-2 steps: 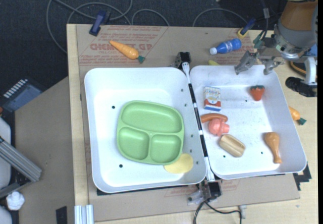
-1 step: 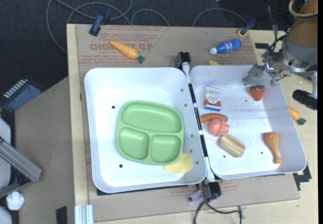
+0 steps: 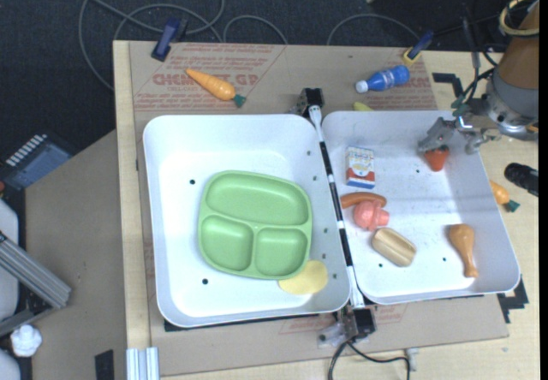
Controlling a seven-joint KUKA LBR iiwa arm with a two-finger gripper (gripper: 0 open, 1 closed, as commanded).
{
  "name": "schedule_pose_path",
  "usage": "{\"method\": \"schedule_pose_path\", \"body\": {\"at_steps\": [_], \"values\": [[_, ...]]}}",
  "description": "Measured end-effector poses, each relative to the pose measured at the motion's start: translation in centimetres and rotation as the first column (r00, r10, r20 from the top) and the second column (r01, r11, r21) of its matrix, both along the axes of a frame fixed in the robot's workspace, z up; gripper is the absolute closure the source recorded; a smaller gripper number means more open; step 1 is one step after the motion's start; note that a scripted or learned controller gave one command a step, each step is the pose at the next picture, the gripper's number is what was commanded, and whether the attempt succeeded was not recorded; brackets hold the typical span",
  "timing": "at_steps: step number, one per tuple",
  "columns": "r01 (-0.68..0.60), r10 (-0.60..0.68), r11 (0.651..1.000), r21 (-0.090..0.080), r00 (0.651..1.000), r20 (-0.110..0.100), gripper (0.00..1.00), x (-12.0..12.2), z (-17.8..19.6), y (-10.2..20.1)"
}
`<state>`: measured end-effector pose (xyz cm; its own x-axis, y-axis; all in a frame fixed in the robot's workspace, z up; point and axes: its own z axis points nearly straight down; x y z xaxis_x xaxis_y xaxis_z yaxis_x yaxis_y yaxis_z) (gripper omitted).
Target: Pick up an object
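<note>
Nearest the camera, at the front of the left bin (image 3: 171, 284), a pale yellow piece (image 3: 303, 279) rests against the green divided tray (image 3: 254, 224). Right bin (image 3: 411, 284) contents: bread roll (image 3: 393, 246), drumstick (image 3: 463, 246), pink toy (image 3: 371, 215) touching a sausage (image 3: 362, 199), small carton (image 3: 360, 168).

The gripper (image 3: 447, 140) hangs at the bin's far right area, directly over a small red-orange object (image 3: 437, 159), the apparent target. Whether the fingers are spread or closed cannot be determined (the grey wrist hardware masks them), and nothing is visibly held.

Assessment: the step in hand appears to be the descent or grasp attempt on that red-orange piece. The next move calls for the fingers to straddle it squarely, close, then lift straight up.

Obstructions: the target sits near the bin's far wall, which may limit finger clearance. Other items lie well apart from it. Outside the bins, a carrot (image 3: 214, 85) and a blue bottle (image 3: 384, 79) rest on the bench board (image 3: 137, 156), clear of the work.
</note>
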<state>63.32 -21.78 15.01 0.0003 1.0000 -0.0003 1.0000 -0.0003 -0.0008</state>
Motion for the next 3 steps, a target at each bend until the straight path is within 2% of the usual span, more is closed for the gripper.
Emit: {"method": "schedule_pose_path", "body": {"at_steps": [1, 2, 3], "values": [[0.000, 0.000, 1.000, 0.001, 1.000, -0.001, 0.00, -1.0, -0.8, -0.3], [-0.002, 0.002, 1.000, -0.001, 1.000, 0.005, 0.00, 3.3, 3.7, 0.1], [0.000, 0.000, 1.000, 0.000, 1.000, -0.001, 0.00, 1.2, 0.2, -0.6]]}}
